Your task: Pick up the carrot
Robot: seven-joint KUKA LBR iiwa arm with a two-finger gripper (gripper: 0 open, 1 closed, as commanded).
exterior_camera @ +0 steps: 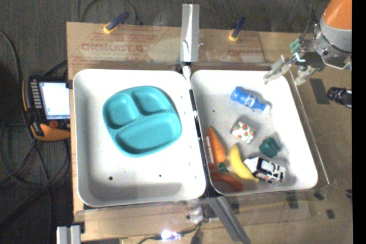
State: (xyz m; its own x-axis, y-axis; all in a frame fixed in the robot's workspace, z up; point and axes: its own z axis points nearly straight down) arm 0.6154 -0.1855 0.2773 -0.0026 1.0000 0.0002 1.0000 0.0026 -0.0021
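While hand (278, 70) hangs spread apart, carrot (215, 146) in right bin (297, 108), blue tray (142, 119) in left bin (86, 140)

One fixed cam above bench, angled down on both bins (86, 180).

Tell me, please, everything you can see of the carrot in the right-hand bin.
The carrot is a slim orange toy, plastic by its sheen, tapering to a point at its far end. It lies flat on the floor of the right bin, close along the left wall, running lengthwise from far to near. Its near end meets a cluster of items: the yellow banana lies just to its right. The gripper is apart from it.
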